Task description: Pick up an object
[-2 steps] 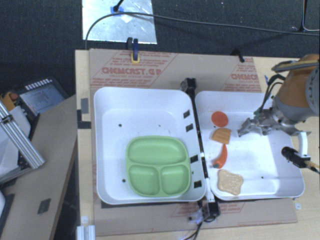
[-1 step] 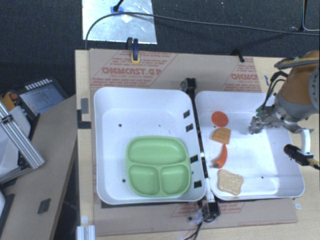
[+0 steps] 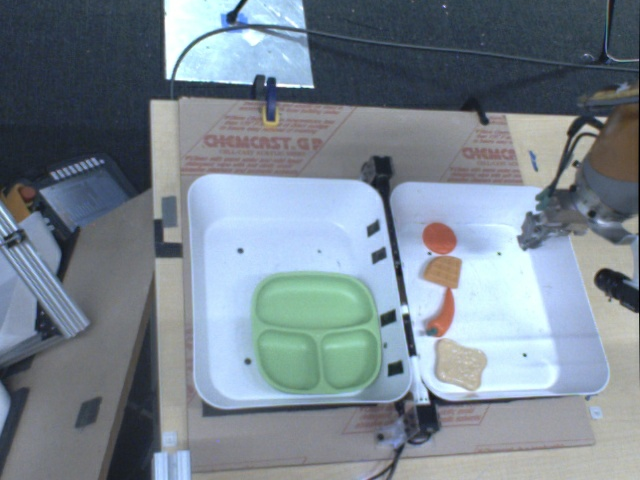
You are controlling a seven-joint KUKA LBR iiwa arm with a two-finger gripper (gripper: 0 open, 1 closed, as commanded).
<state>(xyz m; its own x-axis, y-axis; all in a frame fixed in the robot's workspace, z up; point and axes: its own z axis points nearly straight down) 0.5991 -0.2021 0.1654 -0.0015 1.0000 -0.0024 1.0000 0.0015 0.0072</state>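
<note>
- Camera view: two white bins sit side by side on the bench (image 3: 165, 298), which is covered with a printed cardboard sheet (image 3: 330, 133).
- The left bin (image 3: 215, 208) holds a green divided plate (image 3: 316, 330) in its near half, close to the wall it shares with the right bin.
- The right bin (image 3: 560, 318) holds four small food pieces in a loose column along its left side: a round orange-red piece (image 3: 439, 237) farthest back, a tan square cracker (image 3: 443, 271) just in front of it, a curved orange-red piece (image 3: 443, 313) next, and a pale slice of bread (image 3: 460, 364) nearest the front wall.
- The cracker and the curved piece nearly touch; the bread slice lies just apart from them.
- The pincer (image 3: 532, 233) hangs over the back right part of the right bin, well apart from the food pieces; whether it is spread or pressed together I cannot tell, and nothing shows between its tips.
- The middle and right floor of the right bin is bare white.
- Black clips (image 3: 378, 255) line the wall between the bins, close beside the food column.
- A grey box (image 3: 80, 193) and a metal rail (image 3: 40, 283) stand left of the bench.
</note>
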